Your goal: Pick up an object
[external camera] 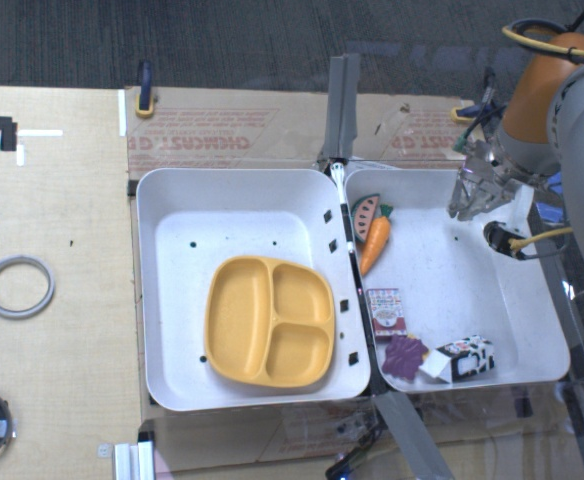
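Claw first: our gripper [469, 200] hangs over the far right corner of the right bin [532, 368], below the orange band of the arm [537, 88]. We see its dark fingers pointing down toward the white floor, close together, but we cannot tell how narrow the gap between them is; nothing shows between them.

Left of the gripper, against the wall shared by the two bins, lies a toy carrot [374, 240] with its green top toward the far end, and a watermelon slice [364, 214] touches it on the wall side. Nearer the camera from the gripper and to its left, a small red-and-white packet [385, 310] lies flat beside the same wall. Farther along that line sits a purple piece [404, 358], and just to its right a black-and-white patterned toy [465, 356] (a cow print, as far as we can make out), the two touching or nearly so.

Well to the left of the gripper, across the dividing wall, the left bin [172, 268] holds a yellow divided plate [270, 320] with three compartments. Far beyond that, on the bench [52, 208], lies a grey ring [17, 286].
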You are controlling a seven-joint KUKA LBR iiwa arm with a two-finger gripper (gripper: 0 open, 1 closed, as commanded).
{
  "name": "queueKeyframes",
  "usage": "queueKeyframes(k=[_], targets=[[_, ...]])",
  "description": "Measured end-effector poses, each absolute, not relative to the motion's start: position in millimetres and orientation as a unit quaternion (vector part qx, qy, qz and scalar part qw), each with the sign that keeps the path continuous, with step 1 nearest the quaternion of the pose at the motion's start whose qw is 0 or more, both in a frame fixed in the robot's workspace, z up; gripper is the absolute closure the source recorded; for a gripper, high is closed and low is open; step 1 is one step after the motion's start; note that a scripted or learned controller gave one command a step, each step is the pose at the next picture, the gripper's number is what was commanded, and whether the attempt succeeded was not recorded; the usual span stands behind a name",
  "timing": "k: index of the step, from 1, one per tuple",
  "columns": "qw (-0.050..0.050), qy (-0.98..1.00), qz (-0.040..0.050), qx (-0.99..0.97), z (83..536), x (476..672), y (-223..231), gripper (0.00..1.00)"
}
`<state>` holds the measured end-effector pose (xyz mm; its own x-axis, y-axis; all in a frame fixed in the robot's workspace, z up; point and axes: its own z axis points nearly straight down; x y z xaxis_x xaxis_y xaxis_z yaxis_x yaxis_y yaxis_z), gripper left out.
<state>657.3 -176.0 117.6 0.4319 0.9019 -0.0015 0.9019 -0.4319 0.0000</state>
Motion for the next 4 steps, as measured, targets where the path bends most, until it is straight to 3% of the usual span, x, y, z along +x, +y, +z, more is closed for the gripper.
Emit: queueKeyframes(k=[1,2,3,4], targets=[[0.0,0.286,-0.0014,0.958,91.4,658.7,-202.9,0.0],[0.0,0.288,-0.0029,0.958,100.9,659.0,-202.2,1.0],[0.0,0.354,-0.0013,0.935,143.0,611.1,-222.6,1.0],[-0.001,0.122,-0.0022,0.993,90.9,624.0,-174.2,1.0]])
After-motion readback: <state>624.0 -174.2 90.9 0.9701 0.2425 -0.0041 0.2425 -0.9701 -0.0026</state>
